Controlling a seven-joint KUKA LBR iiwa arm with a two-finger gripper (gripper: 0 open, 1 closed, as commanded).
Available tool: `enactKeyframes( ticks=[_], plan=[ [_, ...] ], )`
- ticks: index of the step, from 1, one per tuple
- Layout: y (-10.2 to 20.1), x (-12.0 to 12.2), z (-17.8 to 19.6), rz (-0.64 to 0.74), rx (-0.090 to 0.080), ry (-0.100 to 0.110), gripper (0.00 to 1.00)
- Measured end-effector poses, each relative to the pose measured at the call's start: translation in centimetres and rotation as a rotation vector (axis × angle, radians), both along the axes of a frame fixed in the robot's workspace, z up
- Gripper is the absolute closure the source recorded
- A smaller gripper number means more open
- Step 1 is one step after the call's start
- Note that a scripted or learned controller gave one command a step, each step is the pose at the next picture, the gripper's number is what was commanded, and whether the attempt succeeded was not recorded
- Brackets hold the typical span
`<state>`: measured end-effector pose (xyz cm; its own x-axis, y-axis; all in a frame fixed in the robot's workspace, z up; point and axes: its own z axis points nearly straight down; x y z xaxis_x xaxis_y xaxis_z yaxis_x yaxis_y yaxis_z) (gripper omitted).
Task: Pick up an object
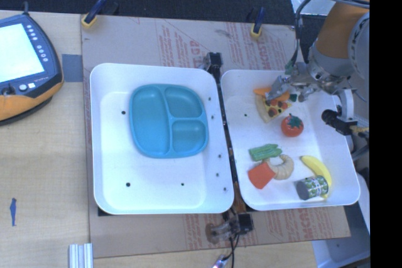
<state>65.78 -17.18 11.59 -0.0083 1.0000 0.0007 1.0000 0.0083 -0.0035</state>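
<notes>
A green can (312,187) lies nearest — farther back, the jaws (281,94) grip a pizza slice (272,107).

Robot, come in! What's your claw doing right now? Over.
Gripper down on the pizza slice, right bin. Grasp unconfirmed. Tomato close beside it.

Two white bins (100,135) sit side by side on the surface. One blue divided plate (168,120). Toy food — one pizza slice (271,108), one tomato (291,125), one banana (316,169), one green piece (264,151), one red piece (260,175), one bagel (282,166) — plus one can (312,187).
</notes>
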Motion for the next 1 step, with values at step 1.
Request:
enactKeyframes(
  ticks=[1],
  plan=[
    [-0.06,0.05,1.06,0.001,-0.001,-0.003,1.00]
  ],
)
